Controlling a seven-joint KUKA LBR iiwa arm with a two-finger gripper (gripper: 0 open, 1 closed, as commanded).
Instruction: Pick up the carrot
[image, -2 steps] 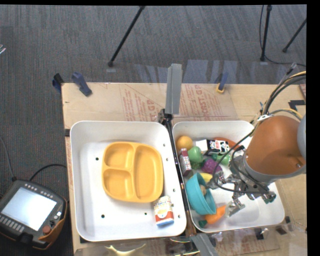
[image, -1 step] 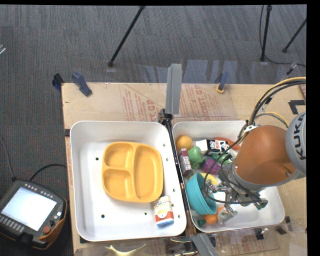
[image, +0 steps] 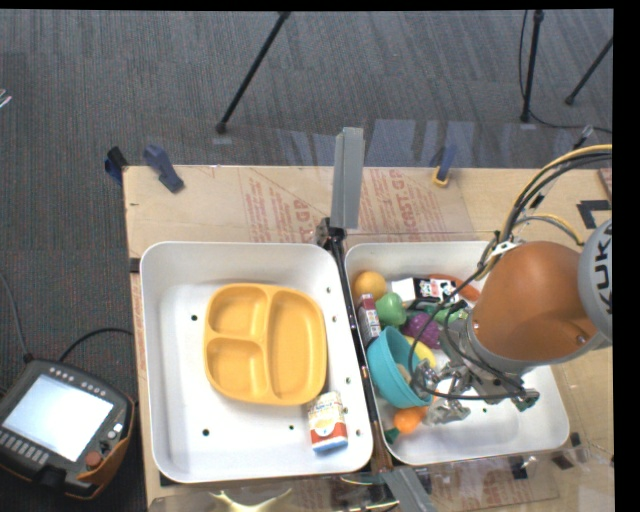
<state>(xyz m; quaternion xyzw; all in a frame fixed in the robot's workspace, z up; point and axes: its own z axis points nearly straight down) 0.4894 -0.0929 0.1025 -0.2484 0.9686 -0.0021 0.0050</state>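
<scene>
My jaws (image: 448, 392) hang low in the right-hand white plastic bin (image: 545, 425), just right of the small orange toy carrot with green leaves (image: 409, 421). Their metal parts blur into clutter beneath my wrist, so I cannot tell how wide they stand, nor whether anything sits between them. Nothing shows clearly gripped, and the carrot lies apart from them, near the bin's front-left corner, close to the front wall.

I judge the carrot to be light, stiff plastic with a smooth, somewhat slippery skin, not fragile. Its taper would let it squirt out of a pinch near the tip, so I would close across the thicker orange body, near the leafy end, with the jaws square to its length. The nearby wall leaves little room for one finger on that side.

Just above the carrot, a teal plastic bowl (image: 393, 366) lies tipped on its side, nearly touching it. Beyond that sit a yellow toy lemon (image: 369, 285), a green rounded toy (image: 390, 307) and a purple piece (image: 421, 326). Across the divider, the left white bin (image: 165, 300) holds a yellow three-compartment plate (image: 266, 342) and a small carton (image: 327, 422). Both bins rest on the brown board surface (image: 230, 205).
</scene>
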